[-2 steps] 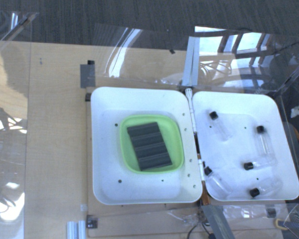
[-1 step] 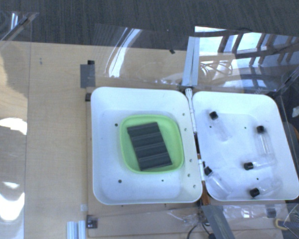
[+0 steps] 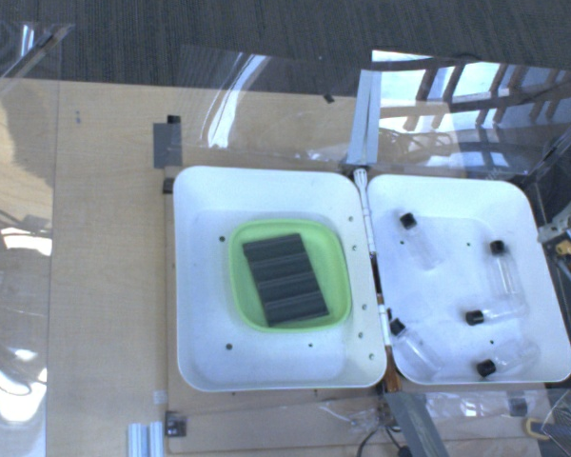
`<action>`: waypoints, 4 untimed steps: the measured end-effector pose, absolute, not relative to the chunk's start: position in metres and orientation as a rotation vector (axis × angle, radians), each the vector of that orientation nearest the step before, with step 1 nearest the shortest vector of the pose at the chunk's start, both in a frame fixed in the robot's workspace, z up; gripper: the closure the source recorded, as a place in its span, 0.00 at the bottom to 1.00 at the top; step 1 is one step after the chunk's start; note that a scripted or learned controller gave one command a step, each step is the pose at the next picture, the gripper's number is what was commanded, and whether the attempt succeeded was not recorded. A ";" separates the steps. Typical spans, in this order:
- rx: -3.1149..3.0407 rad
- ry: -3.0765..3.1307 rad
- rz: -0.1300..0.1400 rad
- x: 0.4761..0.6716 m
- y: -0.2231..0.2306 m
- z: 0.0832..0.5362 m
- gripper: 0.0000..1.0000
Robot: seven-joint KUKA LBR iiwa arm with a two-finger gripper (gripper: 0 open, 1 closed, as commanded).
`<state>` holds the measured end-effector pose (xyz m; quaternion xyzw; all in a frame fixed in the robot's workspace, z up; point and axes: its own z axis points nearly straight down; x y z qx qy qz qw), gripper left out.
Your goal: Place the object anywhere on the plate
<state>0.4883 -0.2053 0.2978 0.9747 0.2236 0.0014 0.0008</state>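
Camera view: dark ridged block [image 3: 284, 280] flat on green plate [image 3: 335, 272], long axis upper-left to lower-right.

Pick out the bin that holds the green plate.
It is the left bin. A green plate with a dark ribbed block sits in it, while the right bin holds clear black-capped vials.

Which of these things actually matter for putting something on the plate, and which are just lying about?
Part of the job:
- green plate in the left bin
- dark ridged block, already lying on the plate

Just lying about:
- clear little bottles with black caps scattered in the right bin
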 end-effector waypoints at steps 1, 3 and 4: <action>3.081 0.603 0.005 0.488 -0.205 0.302 0.00; 3.111 0.393 0.010 0.489 -0.206 0.340 0.00; 3.121 0.329 0.009 0.489 -0.206 0.337 0.00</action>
